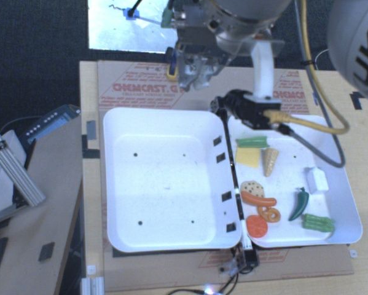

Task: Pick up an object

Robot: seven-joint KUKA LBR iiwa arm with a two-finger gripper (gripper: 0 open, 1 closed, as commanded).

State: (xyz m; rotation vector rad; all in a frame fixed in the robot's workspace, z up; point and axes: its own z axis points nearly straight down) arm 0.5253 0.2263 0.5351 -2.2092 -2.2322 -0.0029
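I see a cardboard-covered bench [140,82] with red print, dark floor behind it, and two shallow white bins side by side on top. The arm [245,5] reaches in from the right, its orange band at the top edge. The gripper [193,72] hangs over the cardboard just beyond the far rim of the left bin [165,183], and I cannot tell how it is set. A yellow cable [306,125] and a grey hose trail from a black fitting [245,109] at the near corner of the right bin [337,183].

All the objects lie in the right bin, well apart from the gripper. Nearest it are a green bean [252,142], a yellow cheese wedge [247,157] and a cone [270,160]. Further on sit a cookie [252,188], a sausage [258,198], a pretzel [270,214] and a red tomato slice [256,226]. Toward the right wall I see a white block [317,180], a green chili pepper [300,203] and a green bundle [318,223].
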